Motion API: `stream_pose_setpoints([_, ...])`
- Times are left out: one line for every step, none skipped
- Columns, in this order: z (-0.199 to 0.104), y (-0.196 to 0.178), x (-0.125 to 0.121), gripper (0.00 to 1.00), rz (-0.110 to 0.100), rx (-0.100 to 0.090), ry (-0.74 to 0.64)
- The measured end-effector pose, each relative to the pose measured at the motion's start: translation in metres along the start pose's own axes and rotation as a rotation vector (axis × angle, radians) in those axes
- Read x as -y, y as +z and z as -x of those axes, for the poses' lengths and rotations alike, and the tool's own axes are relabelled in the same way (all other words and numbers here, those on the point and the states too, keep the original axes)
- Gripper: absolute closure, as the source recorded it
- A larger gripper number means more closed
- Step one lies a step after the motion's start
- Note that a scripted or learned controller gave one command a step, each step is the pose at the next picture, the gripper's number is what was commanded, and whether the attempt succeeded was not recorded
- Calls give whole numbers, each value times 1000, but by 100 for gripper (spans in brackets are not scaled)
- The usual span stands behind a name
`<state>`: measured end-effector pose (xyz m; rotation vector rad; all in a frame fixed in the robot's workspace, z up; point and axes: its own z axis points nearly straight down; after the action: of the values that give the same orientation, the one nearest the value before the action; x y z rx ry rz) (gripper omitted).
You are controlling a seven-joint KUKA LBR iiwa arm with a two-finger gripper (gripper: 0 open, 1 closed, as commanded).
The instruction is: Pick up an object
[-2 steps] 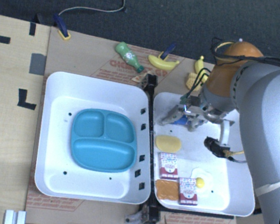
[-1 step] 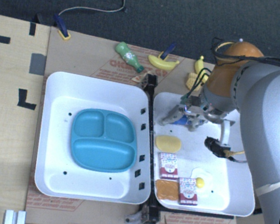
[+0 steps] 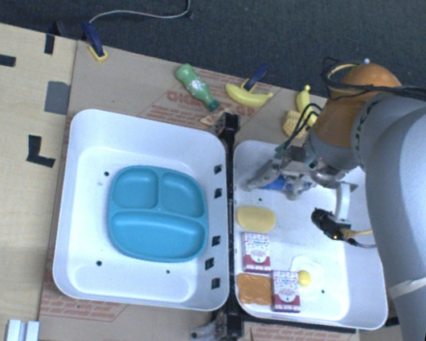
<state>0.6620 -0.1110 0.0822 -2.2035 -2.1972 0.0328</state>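
Across our cardboard-covered surface (image 3: 130,86) sit two bins, and we judge the approach underway: our pincer (image 3: 281,178), its spread beyond our telling, hangs in the right bin (image 3: 355,289) above the yellow piece (image 3: 256,218), needing descent next.

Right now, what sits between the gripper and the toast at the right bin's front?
In the camera view, a pale yellow oval piece and a red-and-white carton lie in line between the gripper and the toast.
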Motion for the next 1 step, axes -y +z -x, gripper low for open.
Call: stream_pose_setpoints([-2, 0, 0, 0, 2, 6, 4])
